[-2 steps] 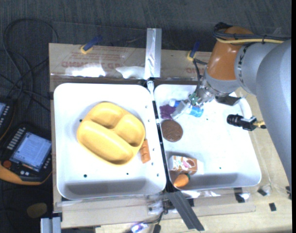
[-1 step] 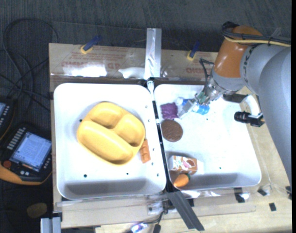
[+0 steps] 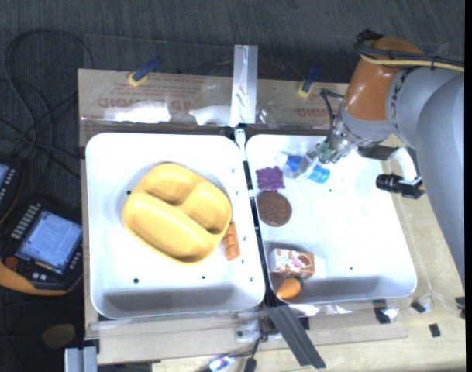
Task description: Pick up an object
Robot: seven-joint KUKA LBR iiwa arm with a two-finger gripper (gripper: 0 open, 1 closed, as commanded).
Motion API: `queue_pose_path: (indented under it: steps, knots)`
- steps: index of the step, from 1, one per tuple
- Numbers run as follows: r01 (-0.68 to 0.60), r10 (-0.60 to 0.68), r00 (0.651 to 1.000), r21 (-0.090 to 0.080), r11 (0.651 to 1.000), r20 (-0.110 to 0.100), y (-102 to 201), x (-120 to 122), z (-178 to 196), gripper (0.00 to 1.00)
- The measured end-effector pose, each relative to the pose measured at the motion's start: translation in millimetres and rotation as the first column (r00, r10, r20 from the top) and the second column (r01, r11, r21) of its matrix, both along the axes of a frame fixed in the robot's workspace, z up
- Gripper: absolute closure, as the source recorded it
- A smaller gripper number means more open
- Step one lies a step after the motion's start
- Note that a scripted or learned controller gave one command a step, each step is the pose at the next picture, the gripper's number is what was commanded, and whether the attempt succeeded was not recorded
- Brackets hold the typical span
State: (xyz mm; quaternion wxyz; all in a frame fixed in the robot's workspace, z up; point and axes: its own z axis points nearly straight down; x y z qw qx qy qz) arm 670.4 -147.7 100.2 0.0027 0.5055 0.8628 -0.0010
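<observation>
Gripper [image 3: 322, 155] low over blue object [image 3: 307, 167] in right bin [image 3: 375, 231]; finger state unreadable. Center over it squarely before closing.

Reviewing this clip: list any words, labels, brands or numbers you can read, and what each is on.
None is legible.
Red print on the plastic sheet behind the bins: blurred.
Small carton in the right bin: printing too small to read.
Pendant screens at left: lit, text too small to read.
</observation>
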Motion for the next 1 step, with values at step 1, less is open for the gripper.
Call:
queue_pose_path:
  steps: [1]
  knots:
    - [0.395,-0.395,0.919,0.002,0.919,-0.004,51.0,-2.0,91.0,1.00]
